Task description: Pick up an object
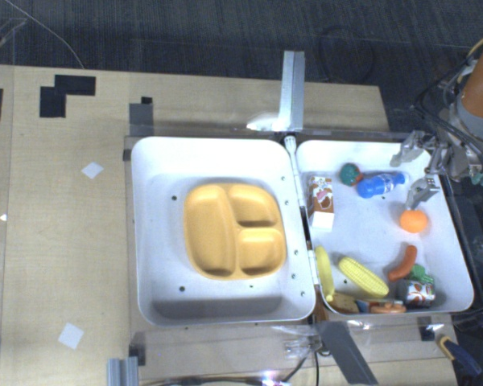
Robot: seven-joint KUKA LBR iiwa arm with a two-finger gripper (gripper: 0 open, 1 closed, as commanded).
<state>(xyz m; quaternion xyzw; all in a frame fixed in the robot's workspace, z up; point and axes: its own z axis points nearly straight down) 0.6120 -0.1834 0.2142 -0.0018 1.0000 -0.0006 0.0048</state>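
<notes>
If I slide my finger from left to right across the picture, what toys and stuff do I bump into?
Yellow divided tray → small carton → teal ball → blue bottle → orange ball → gripper at the right bin's far corner.

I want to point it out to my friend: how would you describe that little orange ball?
Look in the right-hand white bin, near its far right wall. The orange ball lies just below the gripper, apart from the blue bottle. It is the only plain round orange thing there.
</notes>
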